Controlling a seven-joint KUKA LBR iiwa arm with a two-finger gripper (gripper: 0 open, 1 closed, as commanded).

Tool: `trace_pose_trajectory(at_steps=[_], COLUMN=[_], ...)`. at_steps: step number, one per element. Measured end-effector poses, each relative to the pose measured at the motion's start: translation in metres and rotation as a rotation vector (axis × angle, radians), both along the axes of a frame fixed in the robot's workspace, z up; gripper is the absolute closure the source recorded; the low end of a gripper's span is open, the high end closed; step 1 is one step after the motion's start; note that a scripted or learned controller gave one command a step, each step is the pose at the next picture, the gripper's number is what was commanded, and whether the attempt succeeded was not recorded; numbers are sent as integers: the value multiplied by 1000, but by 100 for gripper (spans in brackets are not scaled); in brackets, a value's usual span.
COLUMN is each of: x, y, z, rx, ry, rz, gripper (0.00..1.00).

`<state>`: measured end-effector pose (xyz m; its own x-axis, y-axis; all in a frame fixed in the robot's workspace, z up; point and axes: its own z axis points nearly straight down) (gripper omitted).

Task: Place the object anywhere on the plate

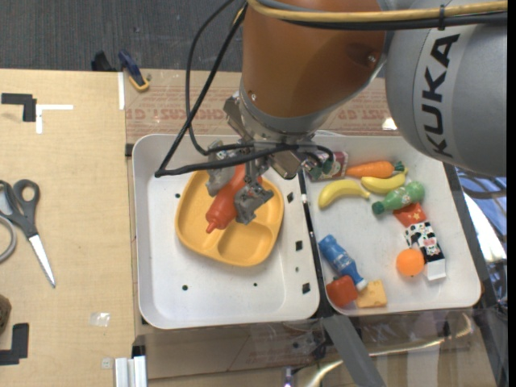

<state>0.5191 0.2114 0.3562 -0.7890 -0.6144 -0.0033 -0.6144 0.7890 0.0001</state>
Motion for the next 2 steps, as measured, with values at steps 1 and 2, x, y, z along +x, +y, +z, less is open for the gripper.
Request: trace_pose_trajectory(at_steps=[1, 2], x=[0, 2], y=[0, 0], z=[0, 10], rx=[0, 3], ry=[0, -4], rz=[0, -4], gripper=[0, 100])
